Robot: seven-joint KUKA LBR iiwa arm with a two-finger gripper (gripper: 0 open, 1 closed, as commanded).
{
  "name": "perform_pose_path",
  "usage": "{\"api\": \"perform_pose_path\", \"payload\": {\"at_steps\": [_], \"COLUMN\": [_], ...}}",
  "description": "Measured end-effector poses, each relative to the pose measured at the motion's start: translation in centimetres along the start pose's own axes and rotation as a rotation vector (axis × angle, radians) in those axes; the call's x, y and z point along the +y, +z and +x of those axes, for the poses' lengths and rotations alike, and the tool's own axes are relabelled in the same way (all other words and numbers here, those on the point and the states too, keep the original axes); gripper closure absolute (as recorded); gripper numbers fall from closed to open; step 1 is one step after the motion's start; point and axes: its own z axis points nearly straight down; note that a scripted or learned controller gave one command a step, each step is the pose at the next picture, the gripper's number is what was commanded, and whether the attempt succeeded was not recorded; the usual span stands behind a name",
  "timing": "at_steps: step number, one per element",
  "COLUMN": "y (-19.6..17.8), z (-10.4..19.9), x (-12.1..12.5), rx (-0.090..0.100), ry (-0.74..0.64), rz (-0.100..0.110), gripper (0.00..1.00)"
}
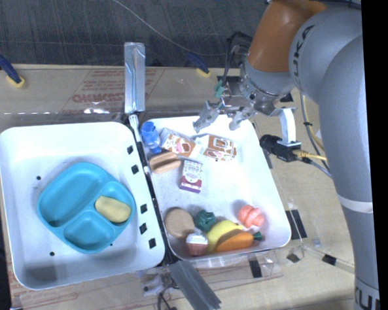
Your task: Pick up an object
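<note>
My gripper (220,121) hangs over the far edge of the right bin (269,186), its two fingers spread apart with nothing between them. Just below it lie a brown snack packet (219,147) and a second packet (177,144). A small box (192,175), a hot dog (164,161) and a blue bottle (149,135) lie towards the bin's left side. Along the near edge sit a round bread piece (178,221), a green toy (204,218), a banana (223,232), a carrot (237,241), a pink-orange fruit (251,215) and a small red-white item (197,243).
The left bin (14,162) bears a blue divided plate (69,198) with a yellow lump (113,209) on it. A metal divider post (135,76) rises between the bins at the back. The arm's grey body (334,96) fills the right side.
</note>
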Motion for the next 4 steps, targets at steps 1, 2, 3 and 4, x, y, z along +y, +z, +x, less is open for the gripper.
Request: {"api": "perform_pose_path", "payload": {"at_steps": [1,2,3,4], "y": [-0.7,12.2,12.9,13.3], "z": [-3.3,-4.2,0.0,-0.6], "x": [2.2,2.8,-2.1,-4.8], "rx": [-0.001,-0.004,-0.016,-0.020], "ry": [0.084,0.031,0.014,-0.159], "rz": [-0.004,-0.020,-0.044,-0.059], "gripper": [0.00,0.00,0.00,0.00]}}
